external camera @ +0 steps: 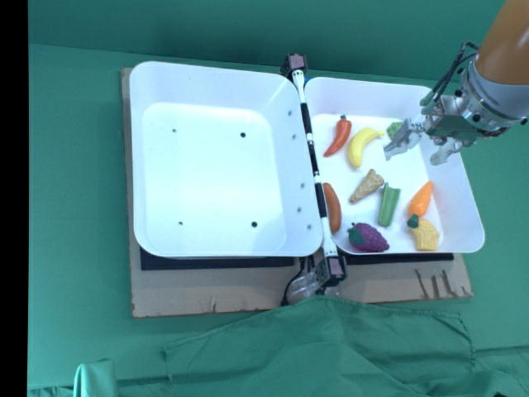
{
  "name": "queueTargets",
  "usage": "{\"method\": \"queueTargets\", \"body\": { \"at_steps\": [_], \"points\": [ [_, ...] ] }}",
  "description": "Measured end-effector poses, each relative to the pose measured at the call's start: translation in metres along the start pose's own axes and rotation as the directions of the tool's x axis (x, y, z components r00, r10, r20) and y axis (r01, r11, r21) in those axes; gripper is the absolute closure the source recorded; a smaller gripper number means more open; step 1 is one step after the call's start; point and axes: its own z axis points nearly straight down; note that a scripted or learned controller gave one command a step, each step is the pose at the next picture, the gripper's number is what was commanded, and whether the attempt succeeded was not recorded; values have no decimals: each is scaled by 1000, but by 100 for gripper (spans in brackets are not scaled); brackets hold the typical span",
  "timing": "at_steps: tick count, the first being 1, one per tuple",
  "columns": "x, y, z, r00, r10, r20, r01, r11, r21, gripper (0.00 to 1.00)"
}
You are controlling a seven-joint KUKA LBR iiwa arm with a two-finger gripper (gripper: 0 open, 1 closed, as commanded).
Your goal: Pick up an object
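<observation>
The light is bright and even, coming from above. The left white bin (219,168) shines so much that its floor looks washed out. Shadows are soft and small. The toys look a bit fuzzy, and the arm (504,48) is blurry.

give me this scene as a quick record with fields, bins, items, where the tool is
left bin: shallow white plastic bin, small dark dots on its floor
right bin: shallow white plastic bin holding toy food
items: red chilli pepper; yellow banana; tan cone; green pepper; orange carrot; yellow corn piece; purple grape bunch; reddish-brown sausage
tool: two-finger tool, above the right bin's upper right, near the banana
small green object: at the tool's tip, unclear if gripped
under bins: brown cardboard sheet on green cloth
</observation>
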Motion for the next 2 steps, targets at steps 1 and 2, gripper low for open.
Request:
{"method": "queueTargets", "body": {
  "at_steps": [1, 2],
  "points": [
    [-28, 6, 101, 1000, 4, -1, -4, 1000, 10, 0],
    [-12, 16, 168, 1000, 1, 2, -1, 1000, -7, 0]
  ]
}}
